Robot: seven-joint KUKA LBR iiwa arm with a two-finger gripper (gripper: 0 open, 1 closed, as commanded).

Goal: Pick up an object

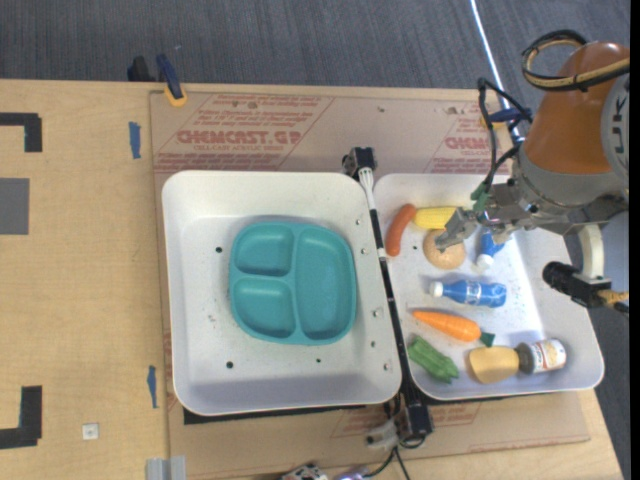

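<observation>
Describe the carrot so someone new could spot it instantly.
Look in the right bin, the one full of small items, not the one with the teal plate. In its lower half, just below the blue bottle, lies the carrot: long, orange, tapering leftward, with a green stub at its right end.

Cut off by the right picture edge: the arm (pixel 580 108) with its orange band, plus a black part (pixel 585 286) jutting over the right bin's (pixel 575 373) right rim. Hidden in part under the gripper (pixel 470 230): the round tan item (pixel 446 253) near the right bin's far edge and the yellow item (pixel 436 217) beside it. Too small to read: the label on the blue bottle (pixel 470 292) and on the jar (pixel 545 354) at the near right corner. Overlapped at its left end by the tan piece (pixel 492 365). Cropped at the bottom edge: cable clutter (pixel 330 471).
</observation>
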